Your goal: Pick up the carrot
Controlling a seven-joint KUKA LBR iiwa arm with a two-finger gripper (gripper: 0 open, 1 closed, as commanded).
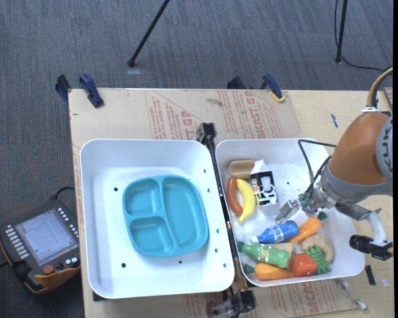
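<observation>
Two white bins: the left bin [93, 177] holds one blue divided plate [164, 215]; the right bin [288, 150] holds two carrots [308, 229] [273, 271] (both orange), two bottles [276, 232] [265, 252], one banana [245, 200].

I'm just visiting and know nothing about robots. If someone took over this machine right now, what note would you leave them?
Gripper: low in the right bin, over the toys; nothing seen between its fingers.
Carrot: lying in the right bin, just right of the blue bottle, close below the gripper.
Left bin: holds a blue divided plate.
Done: arm has reached the toys.
Left: grasp the carrot and lift it.
</observation>
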